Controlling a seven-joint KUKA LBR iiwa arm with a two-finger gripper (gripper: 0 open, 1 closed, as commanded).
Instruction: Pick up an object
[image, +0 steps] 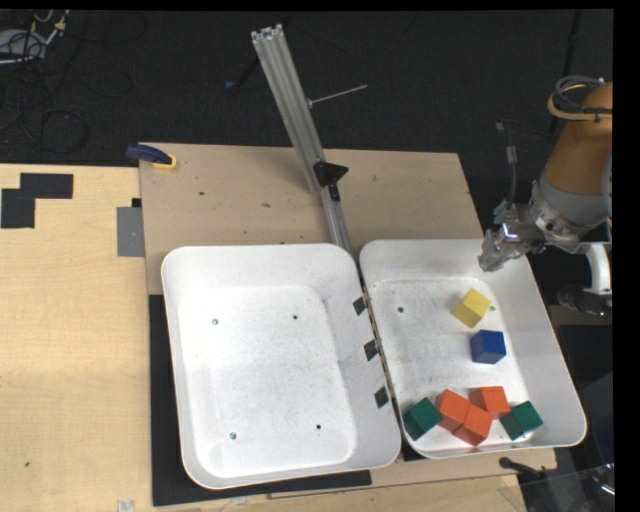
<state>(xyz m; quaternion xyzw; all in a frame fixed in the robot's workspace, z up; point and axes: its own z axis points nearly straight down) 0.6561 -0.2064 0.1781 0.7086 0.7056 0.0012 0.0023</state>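
The right bin (420, 300) holds a yellow block (471, 307), a blue cube (488, 346), a cluster of orange blocks (470, 411) and two green blocks (422, 416) (521, 419) near its front edge. My gripper (496, 251) hangs over the bin's back right rim, above and behind the yellow block, touching none of the blocks. Nothing shows between its fingers.
The left bin (262, 360) lies beside the right one, joined by black clips (368, 348). A slanted aluminium post (300, 120) rises behind the bins. A blue-and-yellow clamp (150, 155) sits at the bench's back left corner.
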